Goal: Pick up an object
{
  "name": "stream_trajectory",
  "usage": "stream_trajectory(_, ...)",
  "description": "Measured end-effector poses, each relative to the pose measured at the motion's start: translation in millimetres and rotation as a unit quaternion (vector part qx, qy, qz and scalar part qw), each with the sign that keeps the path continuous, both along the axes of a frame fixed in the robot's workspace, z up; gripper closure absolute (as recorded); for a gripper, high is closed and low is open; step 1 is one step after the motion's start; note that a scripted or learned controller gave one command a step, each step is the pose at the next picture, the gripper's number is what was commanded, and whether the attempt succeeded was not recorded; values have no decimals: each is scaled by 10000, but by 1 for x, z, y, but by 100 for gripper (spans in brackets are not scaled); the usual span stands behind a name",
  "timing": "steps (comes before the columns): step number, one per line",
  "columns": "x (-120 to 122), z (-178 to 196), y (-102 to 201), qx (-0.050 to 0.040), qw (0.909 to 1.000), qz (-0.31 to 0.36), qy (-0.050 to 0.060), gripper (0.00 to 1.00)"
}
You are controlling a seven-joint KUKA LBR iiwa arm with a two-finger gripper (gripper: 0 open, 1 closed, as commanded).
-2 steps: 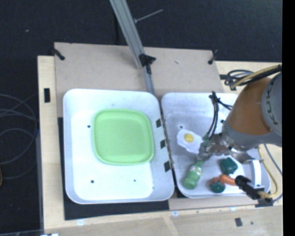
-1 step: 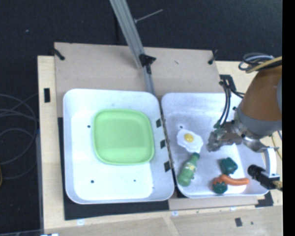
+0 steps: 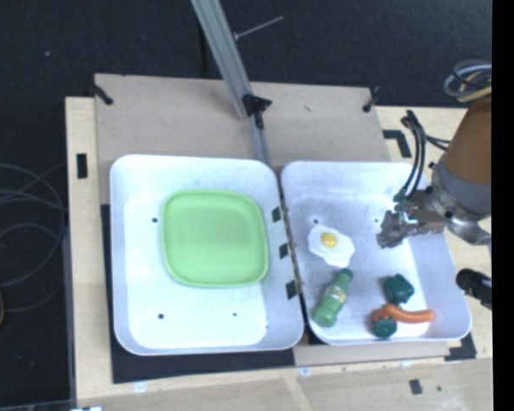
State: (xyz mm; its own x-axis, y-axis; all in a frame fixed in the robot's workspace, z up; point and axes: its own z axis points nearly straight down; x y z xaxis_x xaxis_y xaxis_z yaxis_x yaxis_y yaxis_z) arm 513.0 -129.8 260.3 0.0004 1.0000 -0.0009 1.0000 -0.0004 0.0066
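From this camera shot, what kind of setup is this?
Likely a robot picking test bench in a lab: two white bins side by side, toy food such as a fried egg and a green bottle, and a grey arm reaching in.

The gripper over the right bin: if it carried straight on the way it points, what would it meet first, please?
The gripper points down and leftward, so it would probably meet the bare floor of the right bin, short of the toy fried egg. Depth is uncertain from above.

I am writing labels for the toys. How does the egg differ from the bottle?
The egg is white with a yellow yolk; the bottle is green. The egg is flat and roundish; the bottle is long and lies on its side, tilted. The egg lies farther back in the bin than the bottle. Both lie in the right bin, near its left wall.
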Motion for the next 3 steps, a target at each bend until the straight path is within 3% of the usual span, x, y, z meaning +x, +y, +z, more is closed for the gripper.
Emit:
stream_trajectory(1, 0, -2, -1, 1, 10000, 2, 29, 100)
stream_trajectory(3, 54, 7, 93, 8, 10000, 19, 31, 100)
